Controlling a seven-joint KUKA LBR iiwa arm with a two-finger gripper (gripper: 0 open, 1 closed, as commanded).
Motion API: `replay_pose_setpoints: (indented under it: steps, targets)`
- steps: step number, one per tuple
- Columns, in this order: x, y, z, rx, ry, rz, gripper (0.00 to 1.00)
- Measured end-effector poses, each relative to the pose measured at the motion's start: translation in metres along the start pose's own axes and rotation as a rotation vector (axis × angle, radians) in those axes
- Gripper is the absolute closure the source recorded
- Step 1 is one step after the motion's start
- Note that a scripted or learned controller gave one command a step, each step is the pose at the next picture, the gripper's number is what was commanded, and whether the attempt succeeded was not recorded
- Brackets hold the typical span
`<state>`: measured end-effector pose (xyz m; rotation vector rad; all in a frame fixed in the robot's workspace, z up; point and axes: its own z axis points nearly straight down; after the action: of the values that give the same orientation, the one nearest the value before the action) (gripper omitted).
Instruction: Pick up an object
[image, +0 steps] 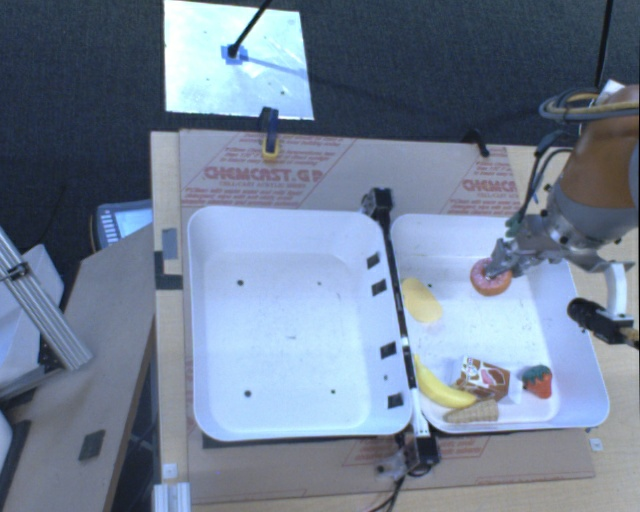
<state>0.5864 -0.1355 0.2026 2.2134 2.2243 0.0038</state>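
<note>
Cone (472, 411) front of rt bin; gripper (503, 262) apparently touching donut (491, 279).

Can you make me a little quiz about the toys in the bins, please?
1. True or false: the banana lies in the left bin.
2. Which toy is nearest the gripper? A strawberry, B donut, C cone.
3. Fill in: the carton lies between the banana and the ____.

Key: 1 false, it lies in the right bin. 2 B. 3 strawberry.
</note>
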Motion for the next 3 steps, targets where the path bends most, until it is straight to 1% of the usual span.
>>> replay_pose_setpoints:
  steps: [1, 2, 3]
  targets:
    - [0.018, 0.044, 0.105, -0.004, -0.002, 0.003, 1.00]
    - [0.080, 0.058, -0.093, -0.016, 0.001, -0.006, 1.00]
    - [0.155, 0.083, -0.220, -0.015, 0.003, -0.009, 1.00]
